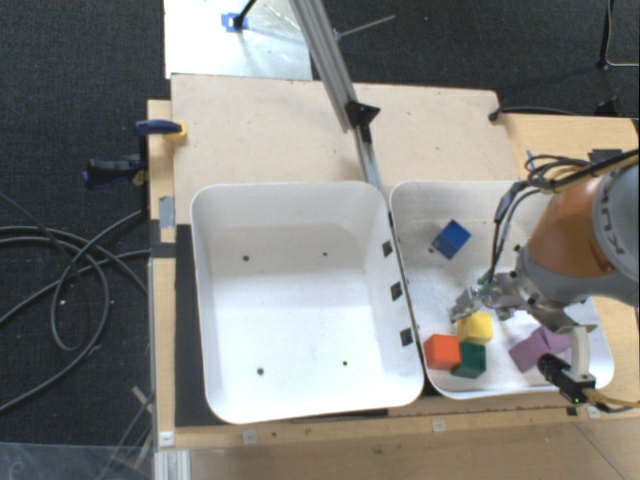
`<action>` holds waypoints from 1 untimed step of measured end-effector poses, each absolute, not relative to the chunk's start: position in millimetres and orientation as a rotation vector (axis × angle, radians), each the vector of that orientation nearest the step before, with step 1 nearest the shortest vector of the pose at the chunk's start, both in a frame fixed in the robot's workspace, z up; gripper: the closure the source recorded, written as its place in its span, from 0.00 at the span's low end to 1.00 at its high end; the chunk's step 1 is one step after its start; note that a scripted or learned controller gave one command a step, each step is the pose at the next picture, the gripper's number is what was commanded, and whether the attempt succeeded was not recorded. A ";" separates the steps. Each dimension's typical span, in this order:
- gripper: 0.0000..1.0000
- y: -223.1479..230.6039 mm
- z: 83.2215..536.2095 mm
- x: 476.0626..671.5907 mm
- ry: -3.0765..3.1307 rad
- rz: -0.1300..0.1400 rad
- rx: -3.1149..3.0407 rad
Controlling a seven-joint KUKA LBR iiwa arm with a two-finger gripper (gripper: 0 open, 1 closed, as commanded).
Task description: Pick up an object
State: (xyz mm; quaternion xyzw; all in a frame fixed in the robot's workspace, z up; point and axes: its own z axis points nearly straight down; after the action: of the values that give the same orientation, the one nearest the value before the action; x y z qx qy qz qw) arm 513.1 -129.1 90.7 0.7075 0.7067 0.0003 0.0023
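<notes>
Several small blocks lie in the right bin (420,203). A blue cube (451,238) sits toward its back. At the front are a yellow cube (477,329), an orange-red cube (442,351) and a green cube (469,361), all close together. A purple block (533,349) lies to their right. My gripper (480,304) hangs low in the right bin, directly over the back edge of the yellow cube and seemingly touching it. The arm's orange band (562,240) rises behind it and hides part of the bin's right side.
The left bin (215,268) stands beside the right one, sharing a raised divider wall (398,288). A slanted metal pole (330,58) crosses the bench at the back. Cables lie on the floor at the left.
</notes>
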 end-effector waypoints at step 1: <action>1.00 -126.3 101.3 513.5 2.224 0.004 2.214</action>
State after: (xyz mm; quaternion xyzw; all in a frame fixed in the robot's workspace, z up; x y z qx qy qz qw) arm 513.5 -126.3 101.3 0.7055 0.7087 0.0012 0.0017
